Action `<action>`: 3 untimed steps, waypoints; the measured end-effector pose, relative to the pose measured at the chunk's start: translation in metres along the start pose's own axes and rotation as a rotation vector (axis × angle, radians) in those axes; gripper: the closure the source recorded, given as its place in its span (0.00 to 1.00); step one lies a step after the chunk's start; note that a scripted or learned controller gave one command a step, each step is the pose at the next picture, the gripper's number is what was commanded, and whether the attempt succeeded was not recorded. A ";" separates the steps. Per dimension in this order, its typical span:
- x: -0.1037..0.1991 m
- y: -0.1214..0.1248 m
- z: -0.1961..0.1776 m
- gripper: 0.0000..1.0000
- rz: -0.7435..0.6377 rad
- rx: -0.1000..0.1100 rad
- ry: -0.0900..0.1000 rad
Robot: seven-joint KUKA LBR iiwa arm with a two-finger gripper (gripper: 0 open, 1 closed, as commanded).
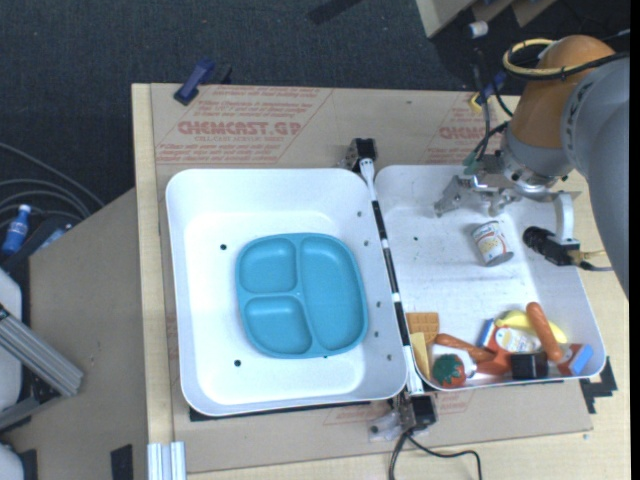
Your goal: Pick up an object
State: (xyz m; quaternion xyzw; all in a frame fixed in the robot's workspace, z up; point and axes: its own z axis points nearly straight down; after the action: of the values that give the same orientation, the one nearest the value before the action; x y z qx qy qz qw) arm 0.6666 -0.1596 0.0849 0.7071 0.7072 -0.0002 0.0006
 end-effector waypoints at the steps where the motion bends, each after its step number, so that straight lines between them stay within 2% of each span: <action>1: -0.012 0.000 0.000 0.00 0.000 -0.001 0.000; 3: -0.034 0.000 0.000 0.00 0.000 -0.002 -0.001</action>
State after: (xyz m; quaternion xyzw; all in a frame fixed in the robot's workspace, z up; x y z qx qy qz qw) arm 0.6667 -0.1933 0.0852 0.7070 0.7072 0.0000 0.0015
